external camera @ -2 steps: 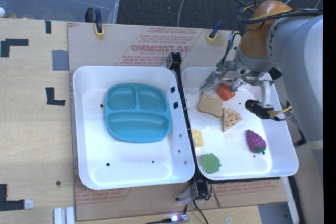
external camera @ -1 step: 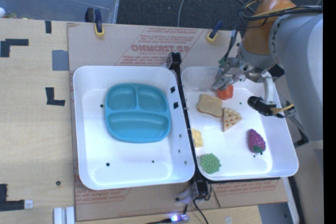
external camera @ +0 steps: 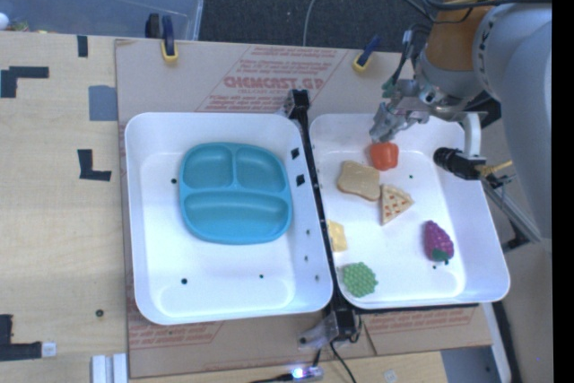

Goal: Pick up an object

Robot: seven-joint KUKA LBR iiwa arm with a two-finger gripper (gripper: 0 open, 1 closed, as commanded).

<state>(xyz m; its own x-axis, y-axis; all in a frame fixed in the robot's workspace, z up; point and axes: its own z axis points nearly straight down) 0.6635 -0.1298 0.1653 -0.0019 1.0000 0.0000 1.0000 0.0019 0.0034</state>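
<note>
My gripper (external camera: 387, 132) hangs over the far part of the right bin (external camera: 466, 269), and its tips come down right at the top of the tomato (external camera: 385, 156). I cannot tell how my jaws stand; from this slant they merge into one dark shape above the tomato, and I cannot tell whether they touch it or grip it.

Taking the tomato as the mark: the toast (external camera: 360, 181) lies just beside it on the near-left, and the pizza slice (external camera: 393, 204) lies nearer the camera, touching the toast's right edge. The grapes (external camera: 438, 241) sit well apart to the near-right, close to the bin's right wall. The cheese (external camera: 336, 235) lies further toward the camera on the left, against the divider wall, and the broccoli (external camera: 360, 279) rests near the bin's front rim, the farthest thing from the tomato in this bin.

Left of the tomato, across the divider, the left bin (external camera: 148, 220) holds a blue tray (external camera: 235, 193) with three compartments.
</note>
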